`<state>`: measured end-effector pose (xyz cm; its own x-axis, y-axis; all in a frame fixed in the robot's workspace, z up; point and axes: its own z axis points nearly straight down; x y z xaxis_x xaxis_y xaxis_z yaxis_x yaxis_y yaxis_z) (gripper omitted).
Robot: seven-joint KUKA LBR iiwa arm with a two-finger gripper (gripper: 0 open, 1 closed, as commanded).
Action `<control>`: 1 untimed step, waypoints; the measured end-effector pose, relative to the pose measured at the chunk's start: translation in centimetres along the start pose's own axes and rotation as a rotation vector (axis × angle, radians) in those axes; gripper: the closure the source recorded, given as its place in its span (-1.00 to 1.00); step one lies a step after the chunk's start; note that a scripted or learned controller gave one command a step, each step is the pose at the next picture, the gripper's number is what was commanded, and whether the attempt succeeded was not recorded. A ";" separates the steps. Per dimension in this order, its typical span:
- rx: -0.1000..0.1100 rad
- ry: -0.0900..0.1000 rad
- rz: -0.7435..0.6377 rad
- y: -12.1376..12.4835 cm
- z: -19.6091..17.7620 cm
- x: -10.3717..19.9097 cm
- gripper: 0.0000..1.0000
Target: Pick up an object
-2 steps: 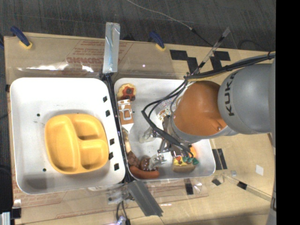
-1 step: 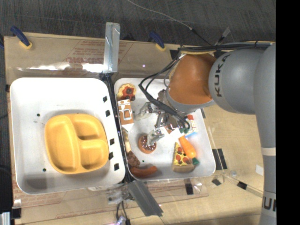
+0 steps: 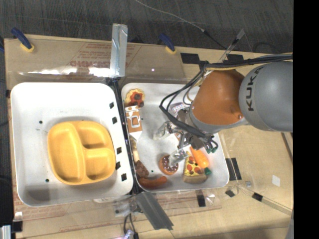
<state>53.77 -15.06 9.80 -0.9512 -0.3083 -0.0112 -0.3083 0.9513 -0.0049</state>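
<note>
A pale wooden tabletop (image 3: pixel 259 218) fills the lower part, with black tape marks (image 3: pixel 233 169) near its right side. Behind it lies dark grey carpet (image 3: pixel 75 6), crossed by a thin pale cable (image 3: pixel 164 13). Blue clamps (image 3: pixel 22 39) grip the far edge, and a strip of silver tape (image 3: pixel 118 51) stands between them

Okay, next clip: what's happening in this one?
A grey KUKA arm reaches in from the right over the right bin, which holds toy food. Its end effector is low among the pieces, next to a donut-like piece, a pizza slice and a carrot. Whether it has gripped anything is not clear from this angle. The left bin holds a yellow divided tray, untouched.
</note>
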 end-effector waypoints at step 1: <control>-0.001 0.002 -0.088 -3.4 -0.1 4.2 -1.00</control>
<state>50.81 -19.60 9.86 -0.9205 -0.3907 -0.0084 -0.3907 0.9205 -0.0046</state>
